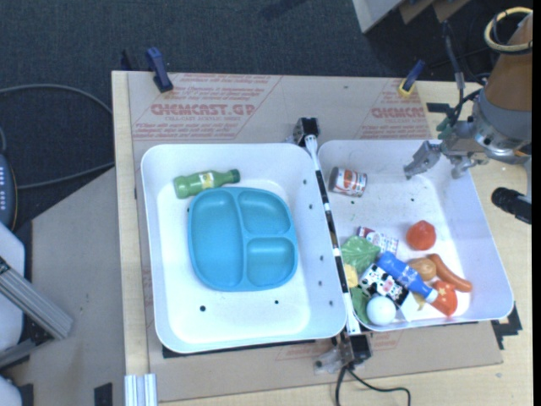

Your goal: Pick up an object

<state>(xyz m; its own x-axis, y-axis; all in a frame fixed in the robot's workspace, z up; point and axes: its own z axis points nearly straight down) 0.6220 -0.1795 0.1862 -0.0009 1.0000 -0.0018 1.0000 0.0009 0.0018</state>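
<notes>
Camera view shows the arm point(507, 100) entering from the right, its hand point(438, 161) poised over the upper part of the right bin point(473, 218) with its two fingers spread apart and nothing between them. Below it in that bin lie a small can point(347, 181), a red tomato point(421, 235) and a heap of toy foods point(397, 282) at the near end. On the same surface point(254, 108), the left bin point(169, 311) holds a blue divided plate point(243, 237) and a green bottle point(205, 181).
</notes>
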